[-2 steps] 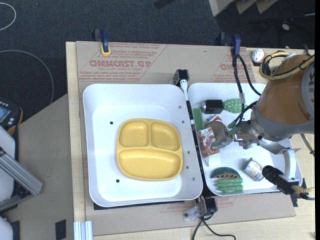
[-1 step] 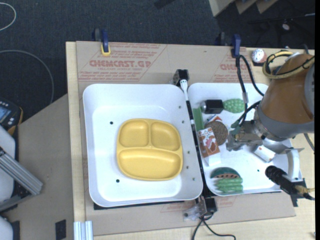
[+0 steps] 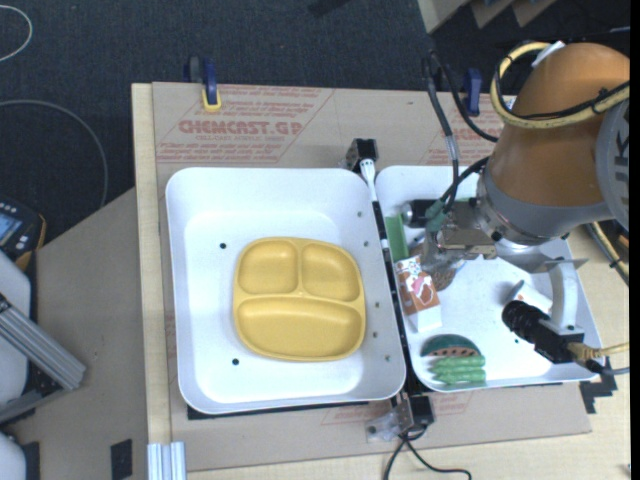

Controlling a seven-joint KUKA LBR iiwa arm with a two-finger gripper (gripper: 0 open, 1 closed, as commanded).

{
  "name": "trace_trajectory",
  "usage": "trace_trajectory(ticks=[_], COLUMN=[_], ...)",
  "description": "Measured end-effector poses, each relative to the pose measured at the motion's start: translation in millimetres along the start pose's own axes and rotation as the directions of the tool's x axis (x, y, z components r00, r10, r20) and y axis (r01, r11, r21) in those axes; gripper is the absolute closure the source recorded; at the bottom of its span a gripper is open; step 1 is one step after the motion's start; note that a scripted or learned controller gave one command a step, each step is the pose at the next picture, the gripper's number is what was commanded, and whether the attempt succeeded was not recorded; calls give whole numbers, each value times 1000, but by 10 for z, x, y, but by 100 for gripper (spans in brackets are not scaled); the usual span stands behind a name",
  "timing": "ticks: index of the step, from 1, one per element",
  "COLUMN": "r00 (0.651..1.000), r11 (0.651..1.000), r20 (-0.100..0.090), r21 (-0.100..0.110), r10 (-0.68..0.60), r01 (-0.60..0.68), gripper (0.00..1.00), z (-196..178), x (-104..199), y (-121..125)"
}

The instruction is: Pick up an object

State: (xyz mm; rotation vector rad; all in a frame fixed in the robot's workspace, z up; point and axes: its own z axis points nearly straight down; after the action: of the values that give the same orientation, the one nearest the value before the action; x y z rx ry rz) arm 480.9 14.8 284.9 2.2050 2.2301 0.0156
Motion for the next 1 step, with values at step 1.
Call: trace_trajectory(ticks=[1], r00=[1000], r11=[1000], r20=[1], r21=[18], r10=[5], r01=[-5], gripper=[100], z=[504], x=[514], y=[-27])
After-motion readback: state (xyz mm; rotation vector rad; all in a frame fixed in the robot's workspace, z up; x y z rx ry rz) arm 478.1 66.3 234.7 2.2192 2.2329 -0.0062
